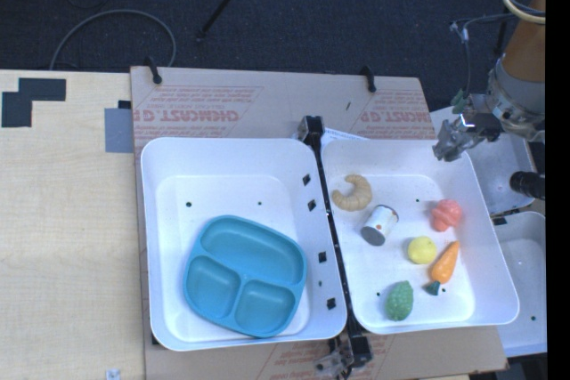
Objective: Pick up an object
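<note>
**Inspection: arm standing off, six items awaiting pick in the right bin**

While the arm (pixel 521 58) is hanging beyond the upper right corner of the right bin (pixel 499 298), nothing is being lifted. The gripper (pixel 452 141) is sitting just outside that corner, above the bin rim; whether its claw is open or closed cannot be told at this size, and nothing is showing between the fingers.

Taking the right bin as the landmark, largest first. One left bin (pixel 169 165) is lying directly beside it, the two sharing a dark central divider (pixel 325 218). One blue compartment plate (pixel 245 276) is resting flat in the left bin, toward its near side, well apart from the landmark; it is judged a poor candidate for a two-finger pinch because it is lying flat and wide.

Inside the landmark bin, six small items are lying loose and mostly apart, which is leaving room for fingers to descend around each:
- one tan croissant (pixel 354 192), at its upper left;
- one orange carrot (pixel 444 263), toward its right side, near the yellow ball;
- one green lumpy piece (pixel 400 301), at its near edge;
- one white cylinder (pixel 379 223), tipped on its side, near centre;
- one pink fruit (pixel 447 214), at the right, closest to the gripper;
- one yellow ball (pixel 422 249), centre right.

In judgement, the pick is not yet begun; the pink fruit is offering the shortest reach.
</note>
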Controlling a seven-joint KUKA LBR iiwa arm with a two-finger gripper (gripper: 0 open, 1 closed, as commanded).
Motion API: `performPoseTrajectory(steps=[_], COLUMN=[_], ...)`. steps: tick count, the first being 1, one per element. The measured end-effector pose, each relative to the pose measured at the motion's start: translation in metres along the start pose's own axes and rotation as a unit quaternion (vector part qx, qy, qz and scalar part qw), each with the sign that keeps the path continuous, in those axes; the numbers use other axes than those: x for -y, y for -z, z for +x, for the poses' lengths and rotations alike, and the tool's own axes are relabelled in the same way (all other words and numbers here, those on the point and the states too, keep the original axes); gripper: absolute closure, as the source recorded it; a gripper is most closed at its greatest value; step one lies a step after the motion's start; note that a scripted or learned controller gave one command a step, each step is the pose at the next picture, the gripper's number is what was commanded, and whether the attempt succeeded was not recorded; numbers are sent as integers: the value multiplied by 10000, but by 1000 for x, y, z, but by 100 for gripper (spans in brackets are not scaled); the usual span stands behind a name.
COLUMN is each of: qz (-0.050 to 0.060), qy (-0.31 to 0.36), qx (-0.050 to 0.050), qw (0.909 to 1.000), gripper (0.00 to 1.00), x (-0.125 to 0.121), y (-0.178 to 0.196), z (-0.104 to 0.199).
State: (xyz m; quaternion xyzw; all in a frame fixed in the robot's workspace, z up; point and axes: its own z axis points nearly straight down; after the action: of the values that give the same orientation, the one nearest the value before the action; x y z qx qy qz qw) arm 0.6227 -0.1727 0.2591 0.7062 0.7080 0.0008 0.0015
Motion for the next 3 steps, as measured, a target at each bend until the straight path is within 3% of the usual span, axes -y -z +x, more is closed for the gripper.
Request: performPoseTrajectory(steps=[1,3], qz=[13,41], qy=[4,10], qx=[-4,-20], qw=[10000,10000], gripper=[100,100], x=[0,20], y=[18,5], z=[-1,104])
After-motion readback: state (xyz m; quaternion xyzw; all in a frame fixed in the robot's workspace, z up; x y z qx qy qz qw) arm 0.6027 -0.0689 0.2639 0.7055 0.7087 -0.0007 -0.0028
